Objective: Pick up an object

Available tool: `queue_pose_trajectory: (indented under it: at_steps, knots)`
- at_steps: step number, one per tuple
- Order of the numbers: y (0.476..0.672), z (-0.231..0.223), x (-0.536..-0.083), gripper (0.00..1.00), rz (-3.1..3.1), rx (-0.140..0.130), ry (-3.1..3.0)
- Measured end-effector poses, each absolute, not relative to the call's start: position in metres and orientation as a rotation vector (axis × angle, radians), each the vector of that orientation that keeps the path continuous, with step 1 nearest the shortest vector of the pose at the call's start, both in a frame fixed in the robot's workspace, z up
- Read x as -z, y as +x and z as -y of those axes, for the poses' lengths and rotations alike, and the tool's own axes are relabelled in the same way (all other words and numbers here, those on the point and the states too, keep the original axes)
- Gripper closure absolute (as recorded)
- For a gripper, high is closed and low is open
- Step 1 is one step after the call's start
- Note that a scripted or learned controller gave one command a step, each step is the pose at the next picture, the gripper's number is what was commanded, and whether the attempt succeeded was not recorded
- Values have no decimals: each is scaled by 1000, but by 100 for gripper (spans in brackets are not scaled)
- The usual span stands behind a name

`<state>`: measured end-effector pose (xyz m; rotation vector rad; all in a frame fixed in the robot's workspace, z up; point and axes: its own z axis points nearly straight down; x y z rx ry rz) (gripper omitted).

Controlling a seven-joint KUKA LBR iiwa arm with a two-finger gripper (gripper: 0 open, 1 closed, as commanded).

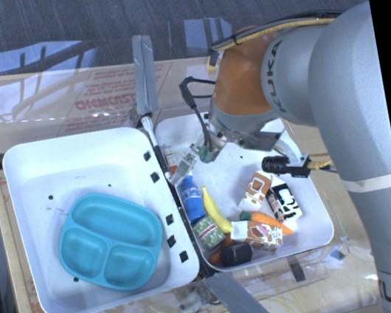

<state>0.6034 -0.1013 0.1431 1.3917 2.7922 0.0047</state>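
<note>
My claw hangs low over the back left part of the right bin, reaching in under my orange band. Whether it is open or closed I cannot tell — the tips are too small and blurred against the white floor, and I see nothing held in them.

The pile lies in the bin's front half, apart from my claw. A blue bottle stands along the left wall, a yellow banana just beside it, curved and slim. Below them sits a green can and a black block. To the right are a small printed carton, a black-and-white box, an orange carrot and another printed carton — all crowded close, several touching.

The left bin holds a teal divided plate.
</note>
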Motion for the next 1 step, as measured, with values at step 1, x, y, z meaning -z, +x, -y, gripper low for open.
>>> queue_pose_trajectory:
  at_steps: [1]
  knots:
    - [580, 116, -122, 0, -2820, 12, 1361]
